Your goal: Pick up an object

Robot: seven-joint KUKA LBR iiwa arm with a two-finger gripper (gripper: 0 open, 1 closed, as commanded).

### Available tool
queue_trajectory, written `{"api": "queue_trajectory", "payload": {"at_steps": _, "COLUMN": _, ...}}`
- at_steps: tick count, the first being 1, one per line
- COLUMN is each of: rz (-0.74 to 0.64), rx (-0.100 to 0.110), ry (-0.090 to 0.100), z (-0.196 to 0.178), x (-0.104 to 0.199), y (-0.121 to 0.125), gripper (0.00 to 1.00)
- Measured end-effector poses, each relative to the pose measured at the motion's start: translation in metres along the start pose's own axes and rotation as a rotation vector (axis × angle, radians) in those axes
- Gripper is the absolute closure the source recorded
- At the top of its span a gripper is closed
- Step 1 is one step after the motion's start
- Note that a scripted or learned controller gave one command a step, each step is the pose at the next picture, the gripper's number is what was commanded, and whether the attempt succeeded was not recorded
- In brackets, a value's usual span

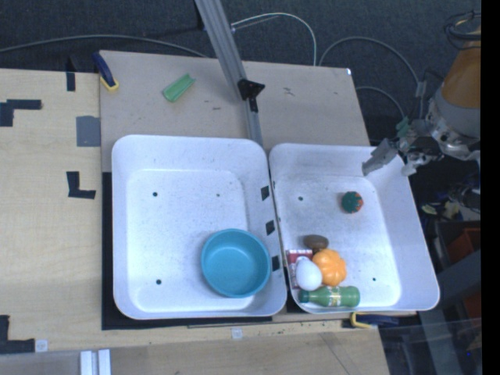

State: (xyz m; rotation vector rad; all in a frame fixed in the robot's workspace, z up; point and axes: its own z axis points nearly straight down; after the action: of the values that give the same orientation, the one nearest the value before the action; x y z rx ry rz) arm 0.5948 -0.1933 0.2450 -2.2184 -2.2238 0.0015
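Candidate objects: all lie in the right bin [406,233], none between the fingers of the gripper [384,158].
Green-and-red ball [351,201]: alone in the upper part of the right bin, well apart from the other items and nearest to the gripper.
Brown object [316,243]: small, dark and rounded, near the bin's lower left, just above the orange item; its kind cannot be told.
Orange object [330,266]: rounded, ridged like a small pumpkin, touching the white egg on its left.
White egg [308,275]: lies against the bin's left wall area, overlapping a small red-and-white item [296,255] behind it.
Green bottle [332,296]: lying on its side along the bin's bottom edge, pale cap end pointing left, directly below the egg and the orange object.
Gripper: a grey finger projects over the upper right rim of the right bin, tilted down and leftward; nothing is seen in its grasp. Whether the fingers stand apart or together cannot be told from this angle.
Arm [461,92]: enters from the right, orange band visible above the wrist, body outside the bin.
Left bin [133,209]: holds a blue bowl [235,262], upright, in its lower right corner near the divide between bins.
Bench surface: a green block [178,87] lies above the left bin; a blue-and-yellow clamp [105,72] sits at the board's upper left corner.
Metal post [226,41]: slanted grey bar ending at the junction above the two bins.
Cables [312,37]: thin white loops on the dark floor beyond the bench.
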Motion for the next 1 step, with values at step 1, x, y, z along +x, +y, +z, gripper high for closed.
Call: {"api": "queue_trajectory", "payload": {"at_steps": 1, "rz": 0.0, "rx": 0.0, "ry": 0.0, "z": 0.0, "x": 0.0, "y": 0.0, "gripper": 0.0}}
